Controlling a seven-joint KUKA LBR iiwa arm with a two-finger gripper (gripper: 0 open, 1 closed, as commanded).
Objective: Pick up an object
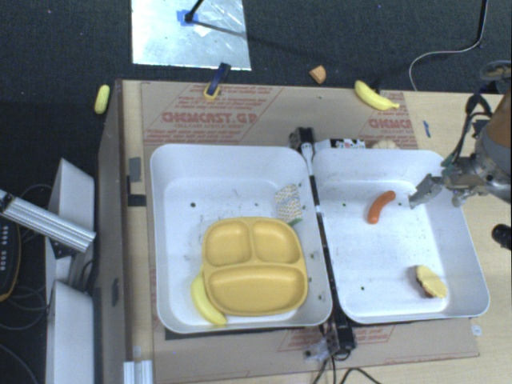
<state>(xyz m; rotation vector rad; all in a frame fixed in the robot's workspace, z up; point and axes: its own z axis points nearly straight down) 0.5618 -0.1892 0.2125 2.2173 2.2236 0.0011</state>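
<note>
Sausage (381, 206) and bread piece (430, 282) lie in right bin (400, 306).

A divided plate (254, 264) is lying in the left bin (172, 214), with a banana (206, 303) touching its lower-left edge. In the right bin (464, 294), a sausage (380, 206) is sitting upper centre, a food piece (430, 282) lower right.

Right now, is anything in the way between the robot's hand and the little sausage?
Nothing visible. The end effector sits just right of the sausage in the right bin, with bare bin floor between them. The yellow piece lies nearer the front, off that path.
</note>
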